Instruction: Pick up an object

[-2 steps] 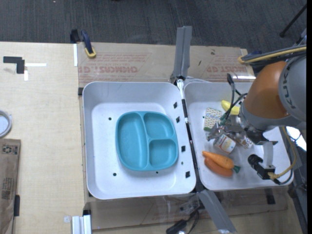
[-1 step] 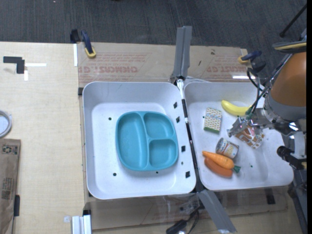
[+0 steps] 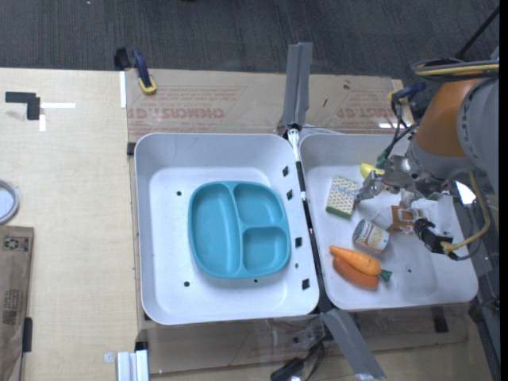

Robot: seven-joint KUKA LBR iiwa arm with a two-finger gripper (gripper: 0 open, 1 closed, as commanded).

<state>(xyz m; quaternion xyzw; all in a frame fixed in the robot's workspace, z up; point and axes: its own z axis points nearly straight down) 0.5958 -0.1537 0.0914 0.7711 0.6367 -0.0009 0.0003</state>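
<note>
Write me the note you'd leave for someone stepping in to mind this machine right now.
End effector: low in the right bin, near its back, by the green-and-white sponge. I can't tell from this view whether it grips anything.
Right bin: sponge, small can on its side, carrot toward the front, something yellow at the back.
Left bin: a blue divided plate.
Done: no object visibly lifted.
Left: grasp one and raise it.
</note>
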